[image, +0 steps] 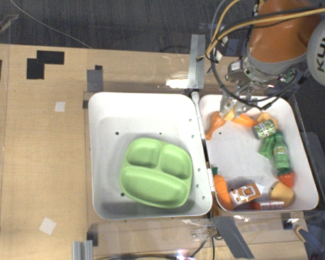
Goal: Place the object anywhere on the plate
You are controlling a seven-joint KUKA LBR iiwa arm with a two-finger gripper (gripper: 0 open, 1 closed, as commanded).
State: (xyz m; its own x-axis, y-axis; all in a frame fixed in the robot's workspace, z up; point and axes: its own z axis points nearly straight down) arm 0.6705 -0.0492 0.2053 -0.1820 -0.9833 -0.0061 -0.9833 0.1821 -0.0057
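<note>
The green plate (156, 172) in the left bin (105, 112) carried nothing, the gripper (231, 110) was low over an orange carrot (242, 120) in the right bin (303, 145), finger state indeterminable, so pick and placement appeared outstanding.

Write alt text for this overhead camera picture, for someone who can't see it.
A grey and orange robot arm reaches its gripper into the right white bin, which holds small toy foods. A green divided plate lies in the left white bin, nothing on it.
</note>
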